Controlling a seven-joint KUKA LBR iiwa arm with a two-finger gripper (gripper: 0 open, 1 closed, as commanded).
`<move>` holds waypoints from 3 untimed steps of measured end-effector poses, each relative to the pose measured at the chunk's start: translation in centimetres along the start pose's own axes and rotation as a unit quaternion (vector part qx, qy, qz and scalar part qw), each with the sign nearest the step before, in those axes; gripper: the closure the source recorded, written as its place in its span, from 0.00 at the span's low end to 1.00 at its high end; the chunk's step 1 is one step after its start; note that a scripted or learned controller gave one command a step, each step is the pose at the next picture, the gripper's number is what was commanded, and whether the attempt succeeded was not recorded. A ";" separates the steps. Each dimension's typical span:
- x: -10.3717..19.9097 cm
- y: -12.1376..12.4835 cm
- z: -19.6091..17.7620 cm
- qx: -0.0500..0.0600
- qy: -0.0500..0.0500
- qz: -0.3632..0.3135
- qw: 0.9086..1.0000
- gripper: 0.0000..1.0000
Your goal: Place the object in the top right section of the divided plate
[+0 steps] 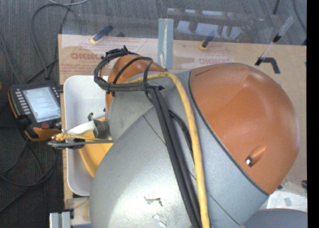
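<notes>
The gripper [98, 128] sits low over the white bin [75, 95] at the view's left, a dark grey stub poking out from under the arm's own bulk. Whether it is wide, narrow or clamped on something cannot be told. Just below it lies the plate [91, 161], yellow-orange, resting on the floor of that bin toward the nearer end. A curved slice of its rim and surface is in sight and the rest is covered by the arm, so its sections, and anything lying in them, cannot be made out.

The arm [144, 182] is grey and very close to the camera, spreading from the lower middle up across the right half of the view. Its broad orange band [239, 117] bulges like a dome on the right. A bundle of black cables [122, 75] loops over a smaller orange joint [130, 66] and runs down the grey casing.

The bin stands on a pale bench top [79, 52] with faded red print. Two yellow-and-blue clamps [101, 33] grip its far edge, beside a grey upright post [166, 42] and a clear plastic frame [219, 22]. Off the bench to the left, on dark carpet among loose cables, rests a teach pendant [37, 105] — its screen lit.
</notes>
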State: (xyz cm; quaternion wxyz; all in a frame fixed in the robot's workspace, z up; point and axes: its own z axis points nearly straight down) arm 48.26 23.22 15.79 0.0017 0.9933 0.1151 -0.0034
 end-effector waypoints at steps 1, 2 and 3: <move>0.7 -0.7 6.4 0.007 0.012 0.009 1.000 0.00; 0.7 -0.7 6.5 0.007 0.012 0.009 1.000 0.00; 3.6 1.7 6.5 0.014 0.006 0.007 1.000 0.00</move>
